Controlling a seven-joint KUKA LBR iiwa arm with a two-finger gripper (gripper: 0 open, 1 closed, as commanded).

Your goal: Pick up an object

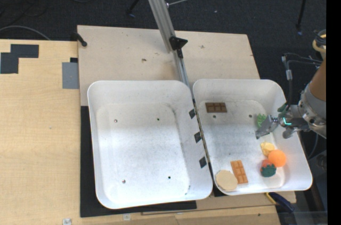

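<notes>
Open floor on the left, clutter along the right bin's near and right sides

The left bin (106,112) offers open floor throughout. In the right bin (234,90), the brown block (216,107) lies alone near the far wall; the orange ball (276,158), waffle piece (238,171) and round cookie (226,180) crowd the near right corner, with the hand (274,125) over the right rim.

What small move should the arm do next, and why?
Probably lower straight down onto the green piece. The end effector sits at the right bin's right side, right beside that piece, and nothing is seen between its fingers.
</notes>
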